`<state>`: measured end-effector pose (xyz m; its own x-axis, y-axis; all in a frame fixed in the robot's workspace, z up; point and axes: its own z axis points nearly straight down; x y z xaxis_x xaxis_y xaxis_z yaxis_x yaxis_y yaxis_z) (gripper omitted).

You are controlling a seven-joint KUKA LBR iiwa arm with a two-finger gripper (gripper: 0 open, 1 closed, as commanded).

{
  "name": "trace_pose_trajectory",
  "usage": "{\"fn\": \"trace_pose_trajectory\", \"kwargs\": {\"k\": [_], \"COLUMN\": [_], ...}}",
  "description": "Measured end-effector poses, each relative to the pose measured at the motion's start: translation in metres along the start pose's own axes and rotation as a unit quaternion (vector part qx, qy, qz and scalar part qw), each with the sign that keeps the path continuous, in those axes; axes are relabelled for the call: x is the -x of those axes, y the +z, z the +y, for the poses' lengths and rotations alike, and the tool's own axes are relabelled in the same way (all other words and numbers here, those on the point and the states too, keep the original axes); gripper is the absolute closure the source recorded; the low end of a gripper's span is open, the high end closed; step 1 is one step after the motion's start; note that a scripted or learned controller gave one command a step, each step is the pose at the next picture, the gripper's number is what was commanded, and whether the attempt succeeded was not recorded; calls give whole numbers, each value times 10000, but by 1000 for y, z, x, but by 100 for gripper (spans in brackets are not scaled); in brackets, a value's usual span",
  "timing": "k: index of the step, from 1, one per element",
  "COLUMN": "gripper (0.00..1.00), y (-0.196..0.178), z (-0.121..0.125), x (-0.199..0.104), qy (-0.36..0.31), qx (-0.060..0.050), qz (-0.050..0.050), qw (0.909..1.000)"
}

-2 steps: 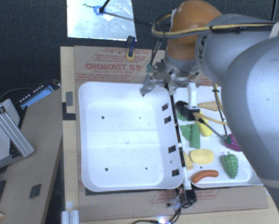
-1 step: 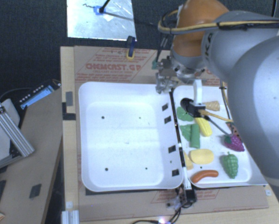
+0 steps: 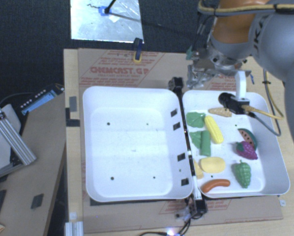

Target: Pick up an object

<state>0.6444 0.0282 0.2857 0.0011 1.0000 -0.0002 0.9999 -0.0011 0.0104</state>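
Two bins side by side on bench. In right bin: corn cob left of centre, leafy piece just beside it to the left; watermelon slice and grapes toward right wall; lemon-shaped piece below corn; sausage nearest front rim; strawberry-shaped piece right of it. Left bin adjoining.

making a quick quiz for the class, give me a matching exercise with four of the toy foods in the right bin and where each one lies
Things:
1. corn cob
2. sausage
3. purple grapes
4. watermelon slice

Places:
A. near front edge of bin
B. just above the purple grapes
C. beside the green pieces, near the divider
D. just above the green grapes

Pairs: 1-C, 2-A, 3-D, 4-B
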Motion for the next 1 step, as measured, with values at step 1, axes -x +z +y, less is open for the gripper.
{"fn": "trace_pose_trajectory", "kwargs": {"k": [1], "gripper": [100], "y": [87], "z": [-90], "x": [-26], "qy": [-15], "qx": [-117], "qz": [7], "qw": [9999]}}
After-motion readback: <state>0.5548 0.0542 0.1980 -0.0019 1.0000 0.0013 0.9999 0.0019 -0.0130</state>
